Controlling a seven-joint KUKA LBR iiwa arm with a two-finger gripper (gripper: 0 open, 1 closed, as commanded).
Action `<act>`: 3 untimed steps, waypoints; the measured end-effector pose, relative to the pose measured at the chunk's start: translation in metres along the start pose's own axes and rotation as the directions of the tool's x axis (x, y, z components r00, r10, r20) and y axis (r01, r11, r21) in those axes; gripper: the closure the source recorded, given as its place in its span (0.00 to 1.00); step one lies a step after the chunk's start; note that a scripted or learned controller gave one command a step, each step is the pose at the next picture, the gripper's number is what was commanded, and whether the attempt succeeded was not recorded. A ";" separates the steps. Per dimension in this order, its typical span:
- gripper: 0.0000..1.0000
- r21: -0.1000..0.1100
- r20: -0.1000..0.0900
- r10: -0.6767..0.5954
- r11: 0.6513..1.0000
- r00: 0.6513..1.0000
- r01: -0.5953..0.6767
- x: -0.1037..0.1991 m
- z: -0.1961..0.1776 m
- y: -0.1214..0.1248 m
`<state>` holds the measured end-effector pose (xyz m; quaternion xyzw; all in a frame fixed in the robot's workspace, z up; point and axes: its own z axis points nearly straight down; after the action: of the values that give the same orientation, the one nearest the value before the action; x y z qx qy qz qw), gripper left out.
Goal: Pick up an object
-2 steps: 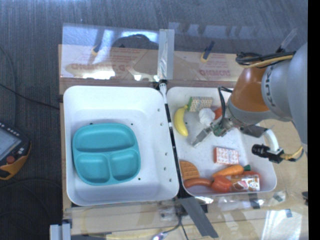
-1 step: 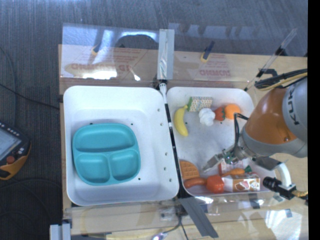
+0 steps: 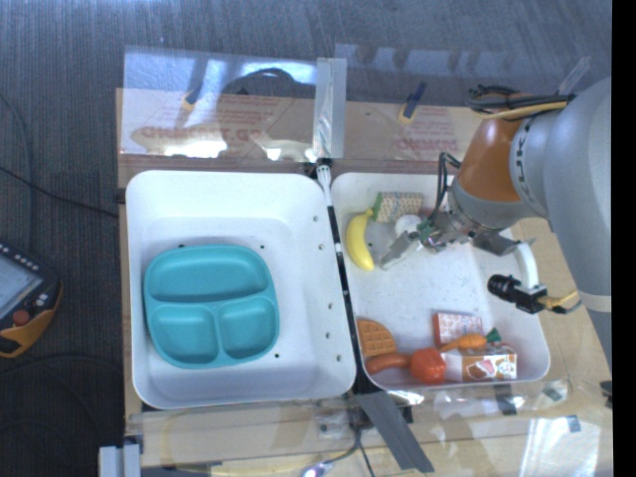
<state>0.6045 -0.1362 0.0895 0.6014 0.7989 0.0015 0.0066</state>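
Note:
My gripper (image 3: 398, 240) is low in the right bin (image 3: 437, 284), near its back left part. Its two fingers stand apart with nothing between them. A yellow banana (image 3: 358, 243) lies just left of the fingertips, close to them. Behind the gripper rests a pale, bumpy corn-like piece with a green end (image 3: 397, 206). Along the bin's front lie a brown waffle (image 3: 375, 338), a red tomato (image 3: 428, 366), a small carrot (image 3: 470, 343), a red carton (image 3: 456, 325) and a juice box (image 3: 484, 367).
The left bin (image 3: 229, 199) holds a teal divided plate (image 3: 210, 301). The wall between the two bins (image 3: 336, 266) runs just left of the banana. A black and white fitting (image 3: 517, 284) hangs off the arm over the right bin's right side.

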 end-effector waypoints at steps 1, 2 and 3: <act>0.00 0.002 -0.004 0.041 0.999 0.999 -0.041 0.054 -0.002 -0.107; 0.00 -0.002 -0.004 -0.188 0.982 0.982 0.188 0.013 -0.002 -0.117; 1.00 -0.006 -0.002 -0.189 0.982 0.982 0.189 0.014 -0.012 -0.115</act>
<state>0.4901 -0.1549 0.1005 0.5227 0.8525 0.0043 0.0074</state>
